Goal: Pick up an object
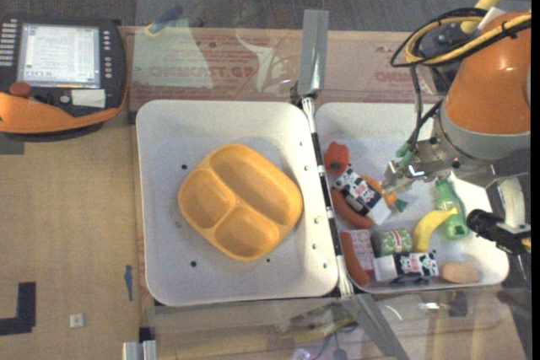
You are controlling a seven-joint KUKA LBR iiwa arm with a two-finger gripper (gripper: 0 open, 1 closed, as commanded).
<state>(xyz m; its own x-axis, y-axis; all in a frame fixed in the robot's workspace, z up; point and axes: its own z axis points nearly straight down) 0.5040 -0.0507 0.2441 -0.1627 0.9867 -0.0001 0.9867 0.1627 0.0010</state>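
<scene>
The right bin [331, 124] holds several toy foods. A red pepper [337, 154] lies at its left, with a black-and-white carton [359, 190] on a red sausage [348, 213] just below it. Further right are a green can [391, 242], a yellow banana [432, 225], a green bottle [446, 196], a second black-and-white carton [417, 265] and a tan potato [460, 272]. My gripper [407, 174] hangs low over the bin's middle, right of the first carton and above the banana. The wrist hides its tips, and I see nothing held.
The left bin [160, 139] holds an orange divided plate [240, 200]. A metal divider [314, 63] runs between the bins. A teach pendant [59, 67] lies at the far left of the bench. The arm's orange band [489, 93] and cables [439, 38] overhang the right bin's far corner.
</scene>
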